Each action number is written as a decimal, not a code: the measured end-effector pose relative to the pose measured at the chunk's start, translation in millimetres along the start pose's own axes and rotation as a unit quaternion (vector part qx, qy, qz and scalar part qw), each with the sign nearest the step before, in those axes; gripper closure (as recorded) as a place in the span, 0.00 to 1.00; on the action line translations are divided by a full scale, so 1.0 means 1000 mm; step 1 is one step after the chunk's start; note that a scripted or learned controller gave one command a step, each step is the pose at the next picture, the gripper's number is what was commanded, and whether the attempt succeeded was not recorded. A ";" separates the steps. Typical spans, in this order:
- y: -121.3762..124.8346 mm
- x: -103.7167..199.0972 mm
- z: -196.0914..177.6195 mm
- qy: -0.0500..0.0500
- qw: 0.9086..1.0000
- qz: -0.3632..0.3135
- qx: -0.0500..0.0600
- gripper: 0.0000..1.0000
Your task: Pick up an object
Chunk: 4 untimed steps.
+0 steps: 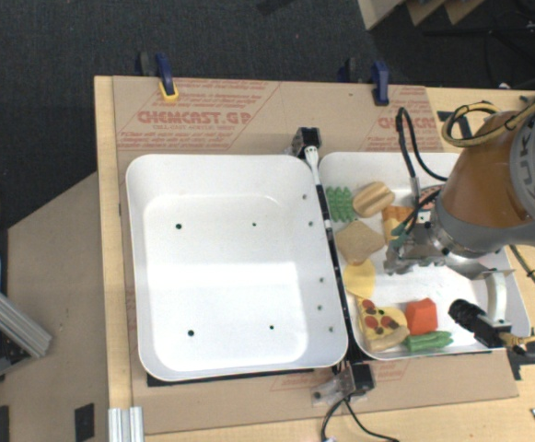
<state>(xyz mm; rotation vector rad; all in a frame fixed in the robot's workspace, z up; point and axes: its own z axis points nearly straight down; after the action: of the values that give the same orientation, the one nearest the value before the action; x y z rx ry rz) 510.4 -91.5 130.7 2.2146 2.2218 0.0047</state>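
**Position.** My arm (488, 191) reached in from the right, and my wrist (412, 247) stood low over the middle of the right bin (354, 168), since all the candidate objects lay there. The left bin (221, 265) lay well apart from the work.

**Grip state.** I could not tell from this view whether my grip was open or closed. No object was seen held.

**Nearest candidates.** The tan slice (359, 242) and the yellow slice (359, 279) lay just beside the wrist. The orange piece (396, 217) was partly hidden behind it.

**Surroundings.** The bun (373, 198) and the green ridged piece (341, 203) lay at the far end. The pizza slice (382, 323), red block (421, 316) and green pod (428, 342) lay at the near end.

**Obstructions.** The slices lay flat and close together against the bin wall, so I judged that a clean grasp would be difficult.
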 end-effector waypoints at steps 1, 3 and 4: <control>0.055 -0.025 0.032 -0.001 1.000 0.001 0.001 1.00; 0.037 -0.036 0.046 -0.001 1.000 0.001 0.000 1.00; 0.001 -0.027 0.046 0.002 1.000 0.002 0.005 1.00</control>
<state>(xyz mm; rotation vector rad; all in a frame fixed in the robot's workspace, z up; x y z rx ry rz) 511.9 -118.9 84.4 2.2260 2.2236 -0.0028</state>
